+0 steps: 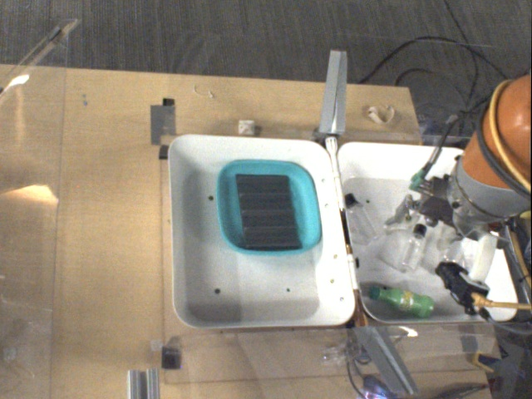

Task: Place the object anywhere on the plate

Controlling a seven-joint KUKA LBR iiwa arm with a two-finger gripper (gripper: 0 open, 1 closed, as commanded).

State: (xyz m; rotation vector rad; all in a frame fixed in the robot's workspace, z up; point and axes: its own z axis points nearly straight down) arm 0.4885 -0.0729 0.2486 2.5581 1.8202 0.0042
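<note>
Parked over the right bin (pixel 499 285) with the end effector (pixel 426 214) low among the clutter there, presumably working toward a pick, though impossible to tell whether released or clenched. Lying near that bin's front wall, a green bottle (pixel 402 300) (likely the object meant, apart from the tool and not yet lifted), while waiting in the left bin (pixel 195 293) sits the teal plate (pixel 309 214), already carrying a dark ribbed slab (pixel 266 213). Underneath, a tan wooden bench (pixel 91 248) with a clear glossy sheet at the left, and beyond it dark grey carpet (pixel 208 15)

Glossy teal plastic plate (pixel 309 214), wooden bench (pixel 100 223)
</note>
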